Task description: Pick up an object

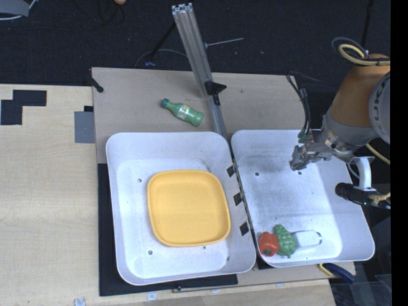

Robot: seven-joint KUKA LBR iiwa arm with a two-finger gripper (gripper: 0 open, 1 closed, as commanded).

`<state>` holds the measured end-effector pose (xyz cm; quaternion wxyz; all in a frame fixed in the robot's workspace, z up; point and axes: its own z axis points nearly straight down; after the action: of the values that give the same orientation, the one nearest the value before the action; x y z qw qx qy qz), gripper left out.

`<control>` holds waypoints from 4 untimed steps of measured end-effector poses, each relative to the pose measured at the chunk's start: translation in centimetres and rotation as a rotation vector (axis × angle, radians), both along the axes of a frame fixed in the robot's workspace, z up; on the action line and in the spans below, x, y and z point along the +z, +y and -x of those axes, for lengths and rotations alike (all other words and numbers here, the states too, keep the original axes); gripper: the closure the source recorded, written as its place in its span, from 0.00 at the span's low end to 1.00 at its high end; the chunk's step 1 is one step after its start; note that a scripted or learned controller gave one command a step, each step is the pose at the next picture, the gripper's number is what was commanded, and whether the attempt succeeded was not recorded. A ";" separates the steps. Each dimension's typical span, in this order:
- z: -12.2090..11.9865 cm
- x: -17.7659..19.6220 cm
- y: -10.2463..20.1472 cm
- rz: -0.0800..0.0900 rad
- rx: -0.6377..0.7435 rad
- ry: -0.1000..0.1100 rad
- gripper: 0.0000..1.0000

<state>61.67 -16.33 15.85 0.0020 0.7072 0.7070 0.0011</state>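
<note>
The gripper (301, 160) hangs over the right bin's (331, 196) bare far end, its grip impossible to judge, while the toys (280, 241) huddle in the near corner, awkward to reach.

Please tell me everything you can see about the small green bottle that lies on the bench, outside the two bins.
The green bottle is small and looks like plastic, with a darker green cap at its left end and a pale label around its body. It lies on its side on the tan bench, slanting so that the cap end is farther from the camera and to the left. It rests behind the left bin, apart from its rim, and left of the slanted metal bar. Nothing but the bench touches it.
</note>
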 end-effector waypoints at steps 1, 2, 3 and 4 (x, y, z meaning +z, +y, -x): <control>-0.9 5.3 -0.7 0.000 -0.001 0.000 1.00; -0.9 8.8 -0.8 -0.001 -0.001 0.002 1.00; -1.3 8.2 3.4 -0.002 0.003 0.005 1.00; -1.7 7.0 8.9 -0.002 0.004 0.006 1.00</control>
<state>63.38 -7.38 22.86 -0.0008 0.7058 0.7084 0.0000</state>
